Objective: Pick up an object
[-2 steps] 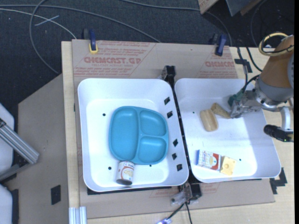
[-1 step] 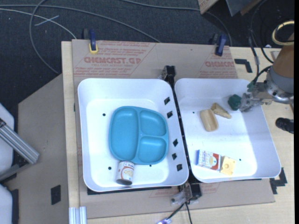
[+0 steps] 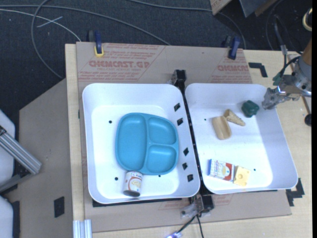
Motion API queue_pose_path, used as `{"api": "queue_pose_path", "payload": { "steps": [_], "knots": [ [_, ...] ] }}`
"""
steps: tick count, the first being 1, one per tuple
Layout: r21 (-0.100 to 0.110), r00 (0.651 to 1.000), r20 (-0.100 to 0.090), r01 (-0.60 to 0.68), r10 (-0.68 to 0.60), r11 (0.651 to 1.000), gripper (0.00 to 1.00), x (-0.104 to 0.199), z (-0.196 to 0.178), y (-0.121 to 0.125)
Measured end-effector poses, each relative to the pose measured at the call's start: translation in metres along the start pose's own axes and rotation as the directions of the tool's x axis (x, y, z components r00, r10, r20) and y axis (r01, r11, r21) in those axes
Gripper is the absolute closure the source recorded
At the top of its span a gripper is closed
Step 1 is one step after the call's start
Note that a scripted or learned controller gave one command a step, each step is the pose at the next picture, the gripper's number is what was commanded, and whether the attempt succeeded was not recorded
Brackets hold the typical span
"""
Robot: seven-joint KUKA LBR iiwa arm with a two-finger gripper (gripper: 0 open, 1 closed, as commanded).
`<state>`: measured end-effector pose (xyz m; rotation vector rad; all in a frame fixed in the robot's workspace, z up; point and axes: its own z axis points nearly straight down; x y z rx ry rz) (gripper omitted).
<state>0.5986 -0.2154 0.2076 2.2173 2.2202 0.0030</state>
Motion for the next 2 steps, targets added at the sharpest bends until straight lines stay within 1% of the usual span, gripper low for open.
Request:
{"api": "queue_pose_path", "payload": {
  "steps": [1,2],
  "knots": [
    [-0.002,1.000,0.000,0.001,-0.001,1.000,1.00,0.004,-0.045,0.004],
    [0.005,1.000,-0.004,0.004,-0.004,1.000,1.00,0.054,-0.052,-0.004]
  ]
}}
